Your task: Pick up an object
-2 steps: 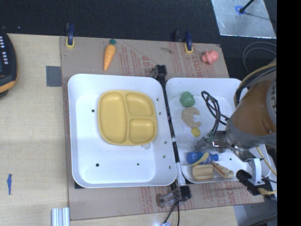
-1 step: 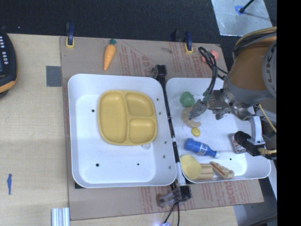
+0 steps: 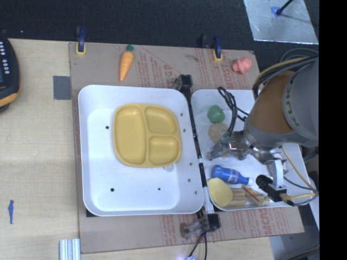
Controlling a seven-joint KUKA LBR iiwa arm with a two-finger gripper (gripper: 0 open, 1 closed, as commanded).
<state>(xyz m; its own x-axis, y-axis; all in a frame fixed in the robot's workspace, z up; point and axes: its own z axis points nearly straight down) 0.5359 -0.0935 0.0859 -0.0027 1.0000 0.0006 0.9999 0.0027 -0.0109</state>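
Grey metal fingers of the gripper (image 3: 221,148) reach down into the right bin (image 3: 293,151), but from this slanted view I cannot tell whether they are spread or pressed together, and nothing is plainly seen between them. Their tips sit just beside a dull tan lump (image 3: 217,130), with a rounded green ball (image 3: 216,113) a little farther up the bin. Nearer the camera lie a glossy blue bottle (image 3: 229,174) with a white cap end, a smooth pale yellow disc (image 3: 219,192), and some thin wooden sticks (image 3: 254,195) crowded against it. Any of these could be the thing to pick up, and the tan lump looks the nearest candidate. The likely trouble is a miss: the rounded, smooth shapes could squirt sideways out of a pinch, and the bottle could roll. Loose black cables (image 3: 229,104) hang close over the bin and might snag or nudge a piece. The bulky grey arm (image 3: 287,112) with its orange band hides much of the bin. Beside it, the left bin (image 3: 97,177) holds a matte yellow divided plate (image 3: 146,134), and an orange toy carrot (image 3: 126,63) lies on the cardboard beyond.
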